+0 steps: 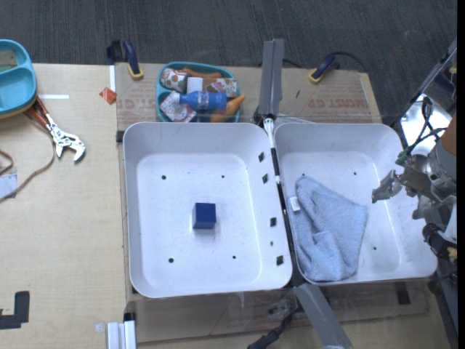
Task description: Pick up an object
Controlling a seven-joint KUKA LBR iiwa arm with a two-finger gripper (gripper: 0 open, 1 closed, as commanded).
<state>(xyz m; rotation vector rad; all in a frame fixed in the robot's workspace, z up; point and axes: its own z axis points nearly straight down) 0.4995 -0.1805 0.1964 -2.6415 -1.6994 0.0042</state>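
Where cardboard shows behind the bins, mirrored red print reads "PRODUCT".

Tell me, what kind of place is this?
Probably a robotics lab bench: two shallow white plastic bins sit side by side, one holding a small blue cube, the other a crumpled light-blue cloth, with a metal adjustable wrench nearby.

A dark blue cube sits in the left white bin; a pale blue-grey towel (plain, unpatterned) in the right.
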